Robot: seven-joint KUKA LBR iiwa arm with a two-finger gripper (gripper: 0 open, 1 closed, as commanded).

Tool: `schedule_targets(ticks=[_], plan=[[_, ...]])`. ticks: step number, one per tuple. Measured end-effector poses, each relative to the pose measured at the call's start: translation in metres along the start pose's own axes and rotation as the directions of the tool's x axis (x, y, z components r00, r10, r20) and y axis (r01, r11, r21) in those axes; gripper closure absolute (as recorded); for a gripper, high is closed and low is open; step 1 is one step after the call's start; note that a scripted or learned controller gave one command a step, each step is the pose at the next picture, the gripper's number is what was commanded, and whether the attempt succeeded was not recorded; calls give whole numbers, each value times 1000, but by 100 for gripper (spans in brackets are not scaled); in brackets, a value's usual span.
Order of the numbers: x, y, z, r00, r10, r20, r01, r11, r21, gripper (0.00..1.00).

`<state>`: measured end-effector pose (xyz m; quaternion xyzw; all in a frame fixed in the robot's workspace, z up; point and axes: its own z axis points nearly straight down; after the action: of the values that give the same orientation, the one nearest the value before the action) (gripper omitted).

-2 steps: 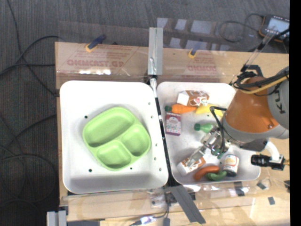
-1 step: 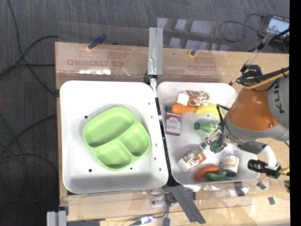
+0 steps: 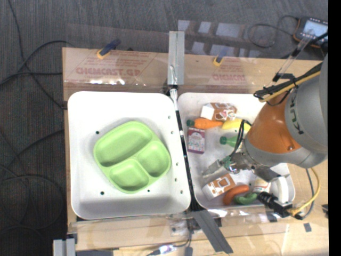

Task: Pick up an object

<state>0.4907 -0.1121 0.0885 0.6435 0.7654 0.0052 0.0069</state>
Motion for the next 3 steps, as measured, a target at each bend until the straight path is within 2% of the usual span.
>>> schedule_targets(ticks=[1, 2, 3], plan=[[-8, 90, 2, 987, -159, 2, 159, 987, 5, 0], [-49, 161, -2, 973, -225, -40, 227, 972, 60, 0], [-51, 159, -5, 974, -225, -38, 227, 971, 72, 100]])
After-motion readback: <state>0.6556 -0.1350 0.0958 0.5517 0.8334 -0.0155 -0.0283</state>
